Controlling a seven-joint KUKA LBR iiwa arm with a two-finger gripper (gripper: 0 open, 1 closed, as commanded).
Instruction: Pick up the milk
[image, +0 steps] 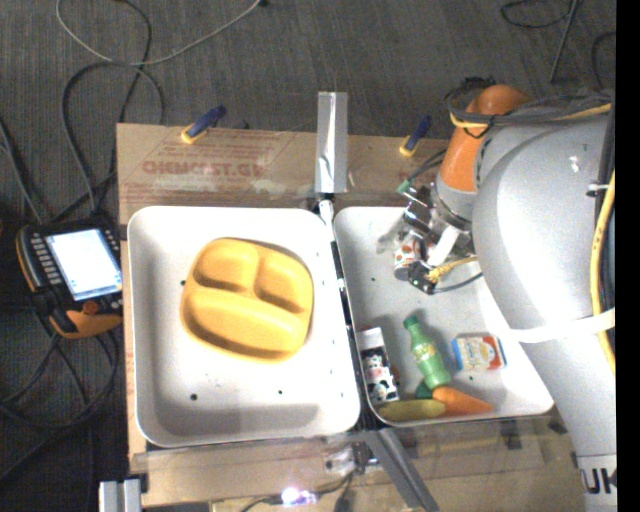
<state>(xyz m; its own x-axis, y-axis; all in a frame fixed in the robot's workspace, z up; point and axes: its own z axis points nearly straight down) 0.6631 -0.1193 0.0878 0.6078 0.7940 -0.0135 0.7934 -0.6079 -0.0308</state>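
The milk (376, 366) is a small white bottle with black cow patches and a dark cap. It lies along the left wall of the right bin (372, 262), near that bin's front. My gripper (414, 252) hangs over the back part of the right bin, well behind the milk and a little to its right. Nothing shows held in it. The grey arm with its orange band (462, 165) covers the bin's right side.
A green bottle (426, 352) lies just right of the milk. Beside it sits a small red and white carton (478, 352). A carrot (462, 401) and a yellow-green piece (411, 409) lie by the front wall. The left bin (150, 300) holds a yellow divided tray (248, 297).
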